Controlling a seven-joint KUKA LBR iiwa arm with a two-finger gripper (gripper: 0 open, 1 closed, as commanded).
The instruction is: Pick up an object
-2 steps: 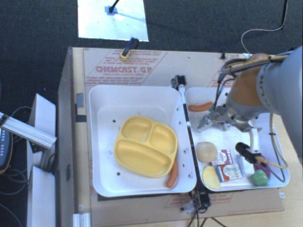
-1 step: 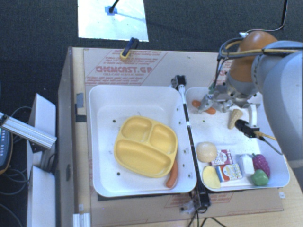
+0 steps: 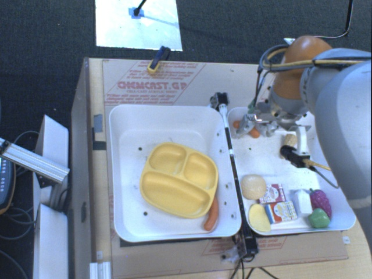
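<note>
My gripper [image 3: 259, 124] hangs low over the far left corner of the right bin [image 3: 343, 217]. A small orange piece [image 3: 254, 133] lies just below it, and another orange bit [image 3: 236, 124] sits to its left by the bin wall. Nothing can be seen held. Along the bin's front lie a pale round bun [image 3: 253, 186], a yellow slice [image 3: 257, 218], a red and white carton [image 3: 279, 205], a white block [image 3: 302, 201], purple grapes [image 3: 319, 200] and a green pepper [image 3: 318, 218].
The left bin [image 3: 125, 156] holds a yellow divided plate [image 3: 179, 179] with an orange sausage [image 3: 212, 214] at its front right. The grey arm [image 3: 340, 115] covers the right bin's far right side. A divider rail [image 3: 230, 156] separates the bins.
</note>
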